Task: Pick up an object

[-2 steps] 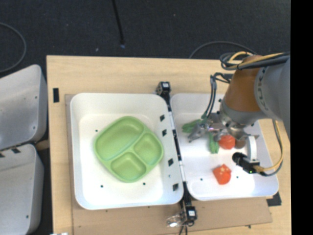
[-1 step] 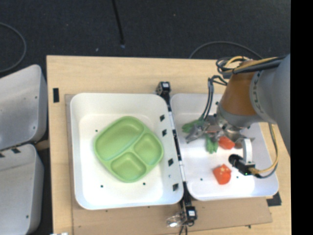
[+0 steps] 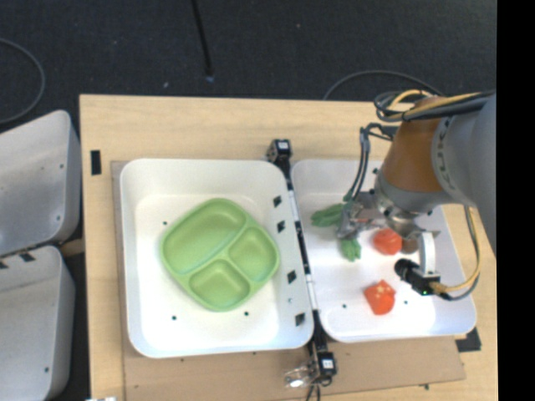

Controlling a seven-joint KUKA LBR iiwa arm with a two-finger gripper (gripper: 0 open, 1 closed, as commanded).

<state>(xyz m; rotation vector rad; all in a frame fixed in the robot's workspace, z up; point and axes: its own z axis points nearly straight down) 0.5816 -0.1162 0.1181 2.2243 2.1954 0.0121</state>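
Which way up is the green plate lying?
Right way up: the green divided plate lies flat in the left bin, its three hollows facing upward.

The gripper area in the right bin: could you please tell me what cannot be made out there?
- Gripper: the wrist above covers it, so finger state is unreadable.
- Green items: blurred, partly under the gripper; contact cannot be told.
- Upper red object: its top edge is hidden by the arm.

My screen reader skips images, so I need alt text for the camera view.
A grey robot arm's hand hangs low over the right bin, among green items and two red items. The left bin holds a green divided plate.
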